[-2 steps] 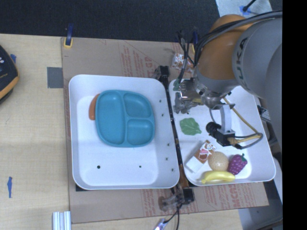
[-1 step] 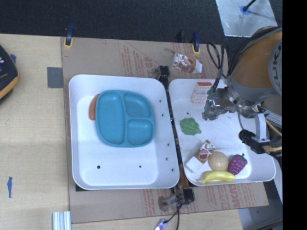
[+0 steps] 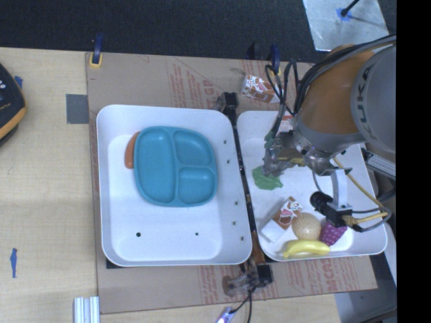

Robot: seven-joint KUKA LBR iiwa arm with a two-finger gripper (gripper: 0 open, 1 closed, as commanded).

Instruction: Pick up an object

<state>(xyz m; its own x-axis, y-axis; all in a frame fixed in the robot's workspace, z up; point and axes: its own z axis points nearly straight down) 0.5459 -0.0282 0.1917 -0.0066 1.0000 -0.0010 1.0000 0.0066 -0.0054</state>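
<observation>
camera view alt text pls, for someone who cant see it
A grey and orange robot arm reaches from the right over the right white bin, its pincer low above a green item. Near that bin's front lie a banana, a beige ball and a purple piece. The left bin holds a blue divided plate.

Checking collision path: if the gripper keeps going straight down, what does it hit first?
Probably the flat green leaf-shaped toy on the right white bin's floor, just below the gripper; depth is unclear.

Letters on the grey arm (image 3: pixel 377 106) seem to read "UK"
</observation>
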